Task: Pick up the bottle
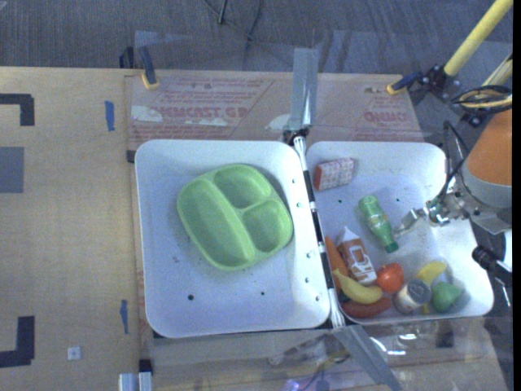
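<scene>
The bottle [377, 222] is green with a lighter cap end and lies on its side in the middle of the right bin [423, 163]. My gripper [413, 218] reaches in from the right and sits just to the right of the bottle's lower end, close to it or touching. Nothing is visibly held in it. The grey arm with its orange band [496, 157] hangs over the bin's right rim.
A red-and-white box [334, 172] lies at the right bin's back left. Along its front sit an orange-white carton [356, 257], a banana [358, 287], a tomato [390, 277], a can [411, 296] and a green fruit [445, 296]. A green divided plate [234, 215] lies in the left bin [163, 300].
</scene>
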### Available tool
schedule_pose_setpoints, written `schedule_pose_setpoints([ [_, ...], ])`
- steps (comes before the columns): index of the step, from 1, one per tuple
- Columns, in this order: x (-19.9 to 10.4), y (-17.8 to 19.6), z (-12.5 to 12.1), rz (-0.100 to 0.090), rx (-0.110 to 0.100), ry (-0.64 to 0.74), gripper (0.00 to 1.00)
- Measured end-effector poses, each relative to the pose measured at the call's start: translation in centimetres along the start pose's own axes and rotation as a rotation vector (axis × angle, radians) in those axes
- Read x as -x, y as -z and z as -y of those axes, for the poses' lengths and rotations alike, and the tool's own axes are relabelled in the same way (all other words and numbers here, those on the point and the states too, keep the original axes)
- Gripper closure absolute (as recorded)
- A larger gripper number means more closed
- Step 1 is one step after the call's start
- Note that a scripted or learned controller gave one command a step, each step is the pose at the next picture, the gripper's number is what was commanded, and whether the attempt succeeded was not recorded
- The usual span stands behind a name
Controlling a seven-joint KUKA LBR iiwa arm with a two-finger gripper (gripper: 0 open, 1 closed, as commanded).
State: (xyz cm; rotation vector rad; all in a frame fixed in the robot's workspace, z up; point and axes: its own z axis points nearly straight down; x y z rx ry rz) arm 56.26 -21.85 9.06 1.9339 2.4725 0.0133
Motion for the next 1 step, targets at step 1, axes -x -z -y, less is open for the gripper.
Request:
schedule_pose_setpoints([
  [1, -6.16, -0.14, -0.43, 0.009, 0.001, 0.143, 0.00],
])
